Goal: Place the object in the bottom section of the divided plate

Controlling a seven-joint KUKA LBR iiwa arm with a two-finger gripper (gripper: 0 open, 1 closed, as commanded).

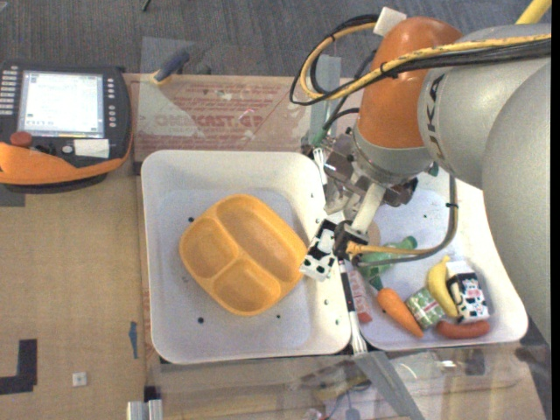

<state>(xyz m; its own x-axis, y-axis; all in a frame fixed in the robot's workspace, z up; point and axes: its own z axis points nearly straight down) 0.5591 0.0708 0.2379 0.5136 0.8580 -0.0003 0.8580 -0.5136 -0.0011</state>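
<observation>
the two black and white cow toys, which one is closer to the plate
The cow toy on the rim between the bins, just below the gripper; the other cow toy lies beside the banana in the right bin.

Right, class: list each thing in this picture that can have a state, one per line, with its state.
Divided plate: yellow, lying in the left bin, sections bare.
Cow-patterned block: at the claw, over the left bin's right wall.
Carrot: lying in the right bin.
Banana: lying in the right bin.
Pendant screen: lit.

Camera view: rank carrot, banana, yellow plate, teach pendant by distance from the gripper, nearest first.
From the gripper:
1. Yellow plate, just left, in the left bin.
2. Carrot, below right, in the right bin.
3. Banana, farther right.
4. Teach pendant, far upper left, off the bins.
</observation>
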